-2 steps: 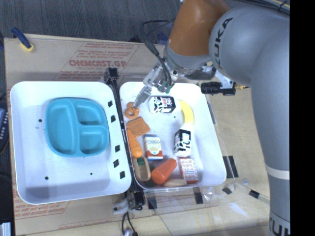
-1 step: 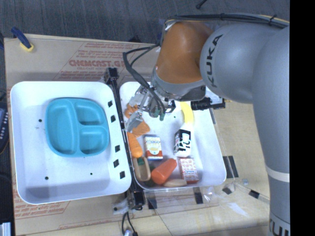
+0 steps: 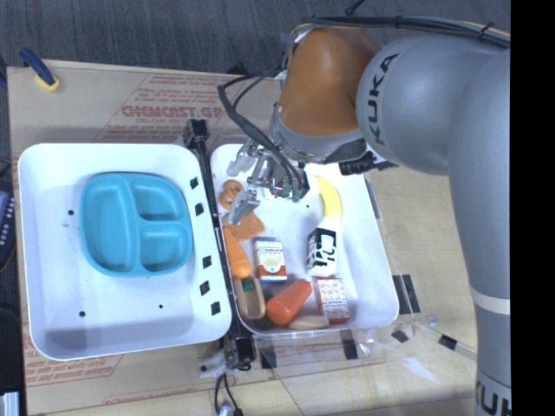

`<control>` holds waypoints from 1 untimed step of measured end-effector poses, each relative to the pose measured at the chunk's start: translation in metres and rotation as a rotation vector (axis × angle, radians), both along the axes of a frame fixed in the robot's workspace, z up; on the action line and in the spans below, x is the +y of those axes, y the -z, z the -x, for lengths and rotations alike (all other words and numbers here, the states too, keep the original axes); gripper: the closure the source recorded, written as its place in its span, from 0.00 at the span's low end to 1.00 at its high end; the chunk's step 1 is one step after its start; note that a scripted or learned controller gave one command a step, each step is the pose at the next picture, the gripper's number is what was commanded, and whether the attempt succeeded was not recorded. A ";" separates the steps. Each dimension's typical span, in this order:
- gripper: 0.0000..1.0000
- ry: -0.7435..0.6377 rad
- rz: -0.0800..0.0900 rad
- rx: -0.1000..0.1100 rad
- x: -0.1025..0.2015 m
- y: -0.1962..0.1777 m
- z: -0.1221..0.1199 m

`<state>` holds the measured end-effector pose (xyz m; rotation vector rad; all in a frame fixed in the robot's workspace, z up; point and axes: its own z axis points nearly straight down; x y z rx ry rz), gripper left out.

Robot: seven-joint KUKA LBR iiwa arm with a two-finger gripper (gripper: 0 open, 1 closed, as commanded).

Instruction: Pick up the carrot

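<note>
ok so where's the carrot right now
The carrot lies in the right bin, against its left wall, just left of the small orange-and-white carton and below the tool.

We see the bench (image 3: 416,232), its top covered by printed brown cardboard (image 3: 156,102). Two shallow white bins rest directly on it, side by side and touching along a black clipped seam: the left bin (image 3: 43,258) and the right bin (image 3: 373,258). A blue-and-yellow clamp (image 3: 39,69) sits at the cardboard's far left corner.
</note>
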<state>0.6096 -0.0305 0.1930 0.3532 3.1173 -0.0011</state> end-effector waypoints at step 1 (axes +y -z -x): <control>0.00 -0.155 -0.001 0.005 0.042 0.001 0.018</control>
